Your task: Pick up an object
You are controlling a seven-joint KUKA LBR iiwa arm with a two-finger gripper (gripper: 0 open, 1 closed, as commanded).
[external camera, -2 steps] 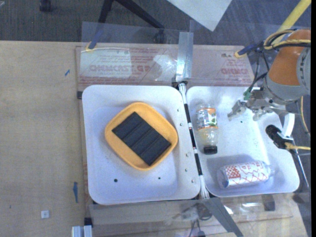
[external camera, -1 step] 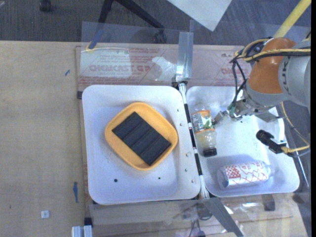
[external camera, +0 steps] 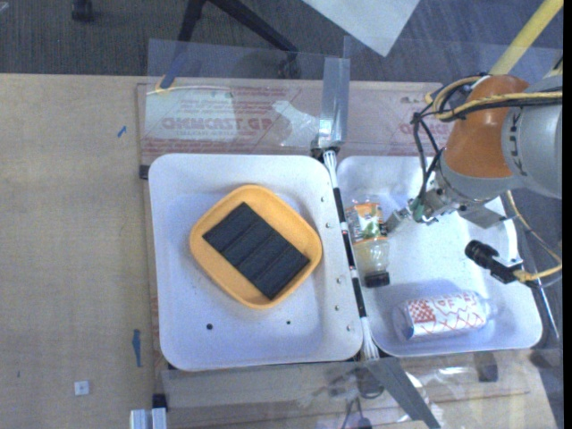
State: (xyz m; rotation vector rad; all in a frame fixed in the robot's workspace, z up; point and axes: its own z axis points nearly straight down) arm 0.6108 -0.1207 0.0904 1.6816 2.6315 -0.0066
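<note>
1. The gripper (external camera: 399, 216) hangs in the right white bin (external camera: 527, 329); its finger state cannot be told.
2. A small clear plastic bottle with orange label (external camera: 368, 239) lies at its eight o'clock, just beside it, long axis twelve-to-six.

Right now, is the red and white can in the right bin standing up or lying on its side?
Lying on its side. The can shows its long side, stretched across the floor of the right bin, with one round end facing left.
</note>
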